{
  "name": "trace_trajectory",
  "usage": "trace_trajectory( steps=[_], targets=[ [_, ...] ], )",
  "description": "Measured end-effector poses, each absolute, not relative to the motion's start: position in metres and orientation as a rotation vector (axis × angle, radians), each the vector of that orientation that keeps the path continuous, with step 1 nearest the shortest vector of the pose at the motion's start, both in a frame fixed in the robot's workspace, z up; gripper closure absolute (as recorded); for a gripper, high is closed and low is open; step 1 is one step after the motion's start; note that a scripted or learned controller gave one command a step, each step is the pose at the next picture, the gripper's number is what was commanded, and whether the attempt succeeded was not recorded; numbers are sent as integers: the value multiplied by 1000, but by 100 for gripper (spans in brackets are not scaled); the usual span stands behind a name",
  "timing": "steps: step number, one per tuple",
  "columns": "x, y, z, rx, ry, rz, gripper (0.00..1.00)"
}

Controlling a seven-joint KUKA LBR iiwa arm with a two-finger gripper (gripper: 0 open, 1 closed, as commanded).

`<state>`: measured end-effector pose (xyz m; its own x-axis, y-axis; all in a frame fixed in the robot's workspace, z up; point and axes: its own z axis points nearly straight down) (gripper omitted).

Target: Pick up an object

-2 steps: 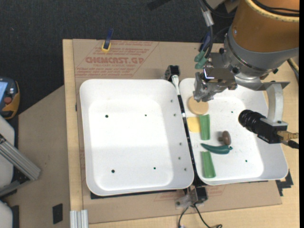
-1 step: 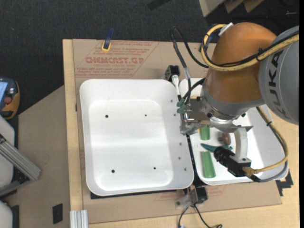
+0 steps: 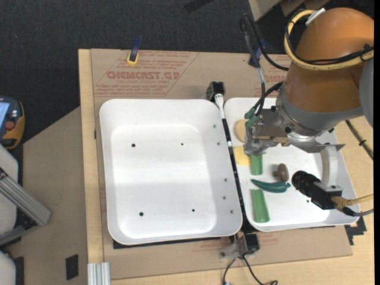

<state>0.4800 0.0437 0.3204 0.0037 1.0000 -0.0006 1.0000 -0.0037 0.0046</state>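
Observation:
My gripper (image 3: 256, 149) hangs low over the left part of the right bin (image 3: 297, 218). Directly under it a green stick (image 3: 256, 165) pokes out toward the front; I cannot see whether it is held. A yellow piece (image 3: 240, 155) and a beige piece (image 3: 238, 129) lie just left of the gripper by the bin's wall. In front of the gripper lie a teal curved piece (image 3: 271, 186), a green block (image 3: 260, 206) and a small brown object (image 3: 281, 172).
The left bin (image 3: 160, 165) stands beside the right one, with a black divider rail (image 3: 228, 153) between them. Both rest on a cardboard sheet (image 3: 148, 70). The arm's bulky orange and grey body covers the right bin's far right part.

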Motion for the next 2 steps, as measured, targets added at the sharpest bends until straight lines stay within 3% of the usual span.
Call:
trace_trajectory(
  steps=[1, 2],
  targets=[
    [480, 44, 420, 2214, 2217, 16, 100],
    [480, 70, 438, 2216, 2223, 6, 100]
  ],
)
